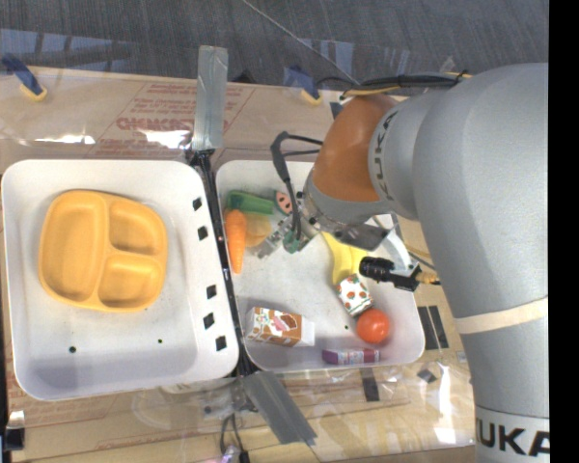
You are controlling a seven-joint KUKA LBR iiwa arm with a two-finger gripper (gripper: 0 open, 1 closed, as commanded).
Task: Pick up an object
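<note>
Tool [288, 235] low in right bin [309, 340], carrot [235, 239] just left, finger state unclear

Left bin [19, 258]: white, holding a yellow-orange divided tray [101, 249]. Right bin [270, 355]: white. In it, an orange carrot [235, 239] at the left wall, a green item [251, 202] at the far side, a yellow banana [342, 258], a red-orange tomato [372, 327], a white-and-brown carton [275, 326] (print unreadable), and a purple-pink packet [350, 356] at the near edge. Arm [473, 210]: grey with orange band.
</note>
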